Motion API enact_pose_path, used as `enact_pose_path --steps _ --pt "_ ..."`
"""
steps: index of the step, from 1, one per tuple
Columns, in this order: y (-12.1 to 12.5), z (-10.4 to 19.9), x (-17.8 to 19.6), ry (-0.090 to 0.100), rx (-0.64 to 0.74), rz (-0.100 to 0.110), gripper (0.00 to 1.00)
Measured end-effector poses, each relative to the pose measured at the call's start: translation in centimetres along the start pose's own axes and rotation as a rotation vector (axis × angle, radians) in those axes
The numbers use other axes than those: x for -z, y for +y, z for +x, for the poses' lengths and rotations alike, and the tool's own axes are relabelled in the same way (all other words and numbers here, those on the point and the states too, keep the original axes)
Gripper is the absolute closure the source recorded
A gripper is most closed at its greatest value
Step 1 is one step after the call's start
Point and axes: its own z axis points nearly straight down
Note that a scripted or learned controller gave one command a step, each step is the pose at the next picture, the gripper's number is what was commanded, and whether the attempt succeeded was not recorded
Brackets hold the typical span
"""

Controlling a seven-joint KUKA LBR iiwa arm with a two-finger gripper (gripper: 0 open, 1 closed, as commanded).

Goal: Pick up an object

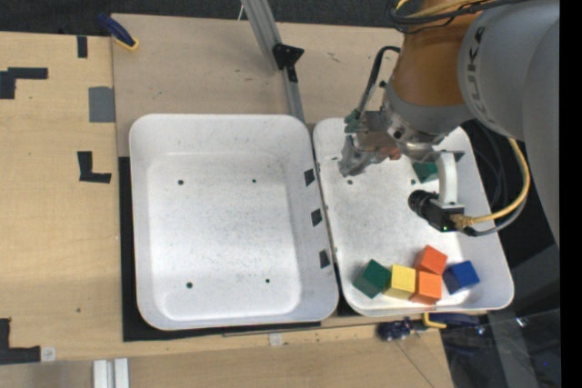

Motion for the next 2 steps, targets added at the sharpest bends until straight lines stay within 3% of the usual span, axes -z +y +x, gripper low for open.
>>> enact_pose_path --steps 2 --pt "0.3 11.1 -1.6 0.0 0.001 0.001 1.0"
